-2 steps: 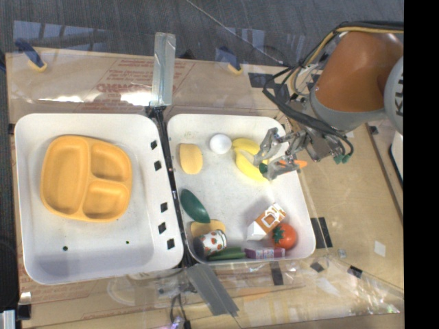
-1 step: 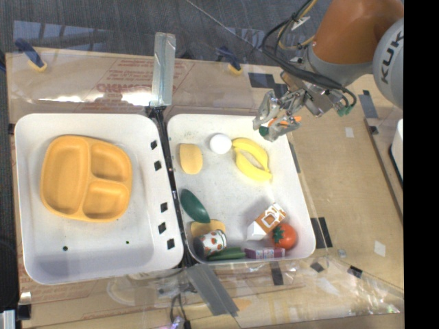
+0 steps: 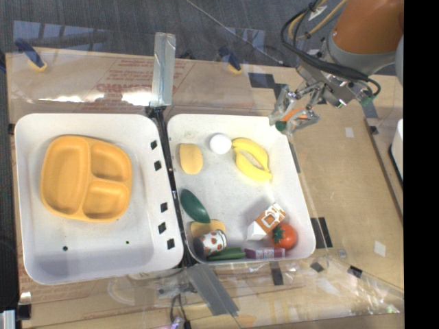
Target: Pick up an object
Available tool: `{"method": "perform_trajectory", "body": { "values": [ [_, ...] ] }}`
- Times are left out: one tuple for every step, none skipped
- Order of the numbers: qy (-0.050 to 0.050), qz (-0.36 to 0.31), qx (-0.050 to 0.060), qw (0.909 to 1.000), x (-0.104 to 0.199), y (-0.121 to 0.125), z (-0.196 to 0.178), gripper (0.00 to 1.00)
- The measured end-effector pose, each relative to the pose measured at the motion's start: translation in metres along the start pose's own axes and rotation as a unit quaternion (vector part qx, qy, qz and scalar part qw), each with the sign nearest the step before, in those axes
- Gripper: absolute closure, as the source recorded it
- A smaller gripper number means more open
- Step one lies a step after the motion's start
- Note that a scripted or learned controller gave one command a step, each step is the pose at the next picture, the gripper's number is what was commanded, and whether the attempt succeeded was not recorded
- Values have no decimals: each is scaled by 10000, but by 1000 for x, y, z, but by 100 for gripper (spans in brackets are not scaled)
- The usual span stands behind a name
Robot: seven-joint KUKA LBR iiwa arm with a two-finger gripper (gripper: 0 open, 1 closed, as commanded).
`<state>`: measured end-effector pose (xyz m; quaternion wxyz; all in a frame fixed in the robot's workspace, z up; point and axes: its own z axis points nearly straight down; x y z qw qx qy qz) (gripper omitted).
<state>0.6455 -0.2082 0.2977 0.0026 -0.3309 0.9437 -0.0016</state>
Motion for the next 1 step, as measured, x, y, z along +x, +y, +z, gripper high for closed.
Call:
{"method": "perform_trajectory", "body": {
  "values": [
    [13, -2, -29, 10000, -52, 45, 27, 100]
  ]
}}
